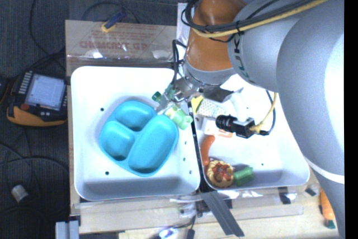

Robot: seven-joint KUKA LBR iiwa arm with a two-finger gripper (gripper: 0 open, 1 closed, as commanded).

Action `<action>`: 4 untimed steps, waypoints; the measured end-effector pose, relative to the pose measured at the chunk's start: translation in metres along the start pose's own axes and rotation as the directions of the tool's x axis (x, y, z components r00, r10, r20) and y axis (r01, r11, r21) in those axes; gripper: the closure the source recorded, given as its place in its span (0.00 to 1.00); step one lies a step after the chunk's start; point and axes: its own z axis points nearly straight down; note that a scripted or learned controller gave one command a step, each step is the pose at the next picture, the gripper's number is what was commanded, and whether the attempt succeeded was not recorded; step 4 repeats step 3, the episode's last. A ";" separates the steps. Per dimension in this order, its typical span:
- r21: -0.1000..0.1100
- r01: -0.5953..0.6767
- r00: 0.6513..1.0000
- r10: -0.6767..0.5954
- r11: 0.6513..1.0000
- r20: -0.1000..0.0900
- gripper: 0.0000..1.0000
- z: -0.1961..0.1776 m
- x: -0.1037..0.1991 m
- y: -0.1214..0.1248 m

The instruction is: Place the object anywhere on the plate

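Observation:
A blue plate (137, 137) with three compartments lies in the left bin (89, 176). My gripper (170, 102) hangs over the plate's upper right rim, close to the wall between the two bins. A small light green object (179, 116) sits right under the gripper, at the plate's right edge. Whether that object is gripped or merely lies there is unclear, because the wrist covers the contact.
The right bin (279, 165) holds an orange carrot-like piece (207, 146), a round pizza-like toy (219, 172), a dark green piece (243, 175) and a pale perforated item (211, 107). The arm covers most of the right bin's far side. A handheld screen device (39, 97) lies left of the bench.

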 end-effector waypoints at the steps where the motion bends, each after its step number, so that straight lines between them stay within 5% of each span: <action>1: 0.002 0.095 0.995 -0.095 0.995 -0.001 1.00 0.030 0.054 -0.014; 2: 0.002 0.095 0.995 -0.095 0.995 -0.002 0.00 0.030 0.054 -0.014; 4: 0.001 0.143 0.990 -0.143 0.990 0.001 0.00 0.028 0.037 -0.021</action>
